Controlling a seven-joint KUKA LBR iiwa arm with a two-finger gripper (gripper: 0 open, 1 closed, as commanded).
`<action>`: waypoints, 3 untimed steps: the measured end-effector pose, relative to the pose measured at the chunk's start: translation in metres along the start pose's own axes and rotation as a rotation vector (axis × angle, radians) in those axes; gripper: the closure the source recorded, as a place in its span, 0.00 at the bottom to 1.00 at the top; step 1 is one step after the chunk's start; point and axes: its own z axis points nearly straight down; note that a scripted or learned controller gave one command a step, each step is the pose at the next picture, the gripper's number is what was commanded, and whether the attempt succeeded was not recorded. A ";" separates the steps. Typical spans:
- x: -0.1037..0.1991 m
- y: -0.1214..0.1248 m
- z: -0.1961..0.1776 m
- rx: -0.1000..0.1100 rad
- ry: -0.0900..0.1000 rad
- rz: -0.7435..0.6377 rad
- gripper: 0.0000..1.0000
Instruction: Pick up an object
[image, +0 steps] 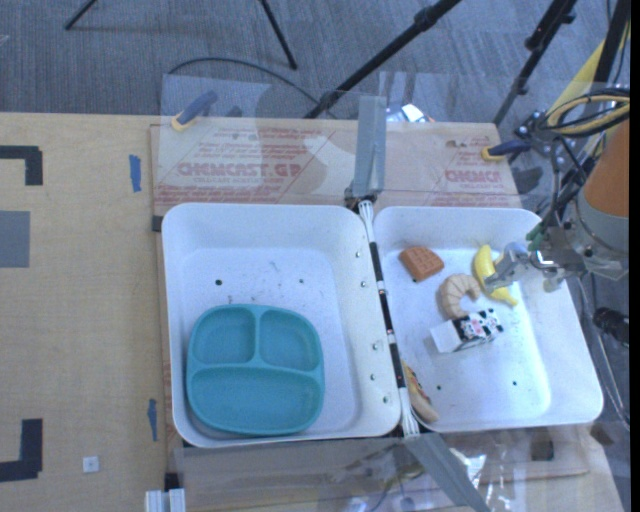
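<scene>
The right bin (520, 385) holds several small objects. A brown ridged piece (422, 263) lies near its back left. A tan curved piece (457, 291) sits in front of it. A yellow banana (488, 270) lies to the right of both. A black-and-white toy (481, 326) with a white block (443, 338) rests near the bin's middle. A tan and orange item (421, 396) leans on the left wall. My gripper (529, 273) hangs over the bin's right side, open, its left finger (505, 267) right beside the banana, with nothing seen between the fingers.
The left bin (200, 240) carries a teal divided plate (256, 368) at its front. A ridge (378, 300) separates the two bins. Cables (575, 110) and stand legs crowd the back right, beside the arm's orange band (612, 180).
</scene>
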 end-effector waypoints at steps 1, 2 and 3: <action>-0.017 0.054 0.092 -0.015 -0.005 -0.039 0.00; -0.017 0.056 0.079 -0.023 -0.007 -0.040 1.00; -0.002 0.059 0.081 -0.018 0.013 -0.055 0.00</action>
